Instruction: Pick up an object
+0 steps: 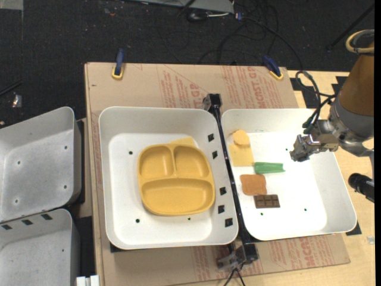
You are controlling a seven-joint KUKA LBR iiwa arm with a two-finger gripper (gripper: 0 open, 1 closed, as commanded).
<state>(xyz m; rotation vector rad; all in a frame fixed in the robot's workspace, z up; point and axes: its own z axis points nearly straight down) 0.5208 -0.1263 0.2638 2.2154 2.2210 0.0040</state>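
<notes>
The right bin (309, 213) holds several small items along its left side: a yellow cheese-like piece (240, 150) with a round top, a green flat piece (269, 168), an orange-brown piece (253, 185) and a dark brown chocolate bar (266, 201). My gripper (299, 151) hangs over the right bin's upper middle, to the right of the green piece and apart from it. Nothing shows between its fingers. The grey arm with its orange band (360, 94) comes in from the right.
The left bin (119, 159) bears a yellow three-compartment tray (176, 179). A black divider (223, 159) runs between the bins. Grey lids (36, 154) lie off the bench at the left. Yellow clamps (118, 70) hold the board's far edge.
</notes>
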